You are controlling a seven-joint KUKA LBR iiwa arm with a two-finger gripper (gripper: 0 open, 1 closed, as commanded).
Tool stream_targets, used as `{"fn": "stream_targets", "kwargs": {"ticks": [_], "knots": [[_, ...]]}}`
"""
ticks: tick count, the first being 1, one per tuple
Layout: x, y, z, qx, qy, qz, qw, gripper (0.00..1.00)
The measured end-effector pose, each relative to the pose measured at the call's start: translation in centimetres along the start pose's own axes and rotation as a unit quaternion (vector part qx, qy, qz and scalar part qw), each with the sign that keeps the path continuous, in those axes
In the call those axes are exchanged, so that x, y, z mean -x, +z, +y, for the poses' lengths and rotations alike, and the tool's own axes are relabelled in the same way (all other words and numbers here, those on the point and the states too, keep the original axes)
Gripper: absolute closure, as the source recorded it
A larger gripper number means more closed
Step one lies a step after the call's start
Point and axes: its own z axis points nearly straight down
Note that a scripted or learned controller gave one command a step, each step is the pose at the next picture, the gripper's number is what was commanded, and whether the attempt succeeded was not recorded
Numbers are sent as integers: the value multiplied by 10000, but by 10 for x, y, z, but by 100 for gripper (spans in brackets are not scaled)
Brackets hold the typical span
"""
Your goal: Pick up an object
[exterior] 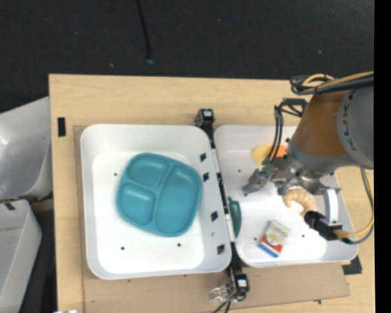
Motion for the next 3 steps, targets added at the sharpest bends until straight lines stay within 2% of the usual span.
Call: {"fn": "stream_targets", "kwargs": {"ticks": [1, 2, 3], "knots": [[1, -13, 1, 28, 30, -2, 10000, 100], [8, -61, -5, 41, 18, -5, 10000, 100], [14, -124, 1, 57, -26, -10, 10000, 100]]}}
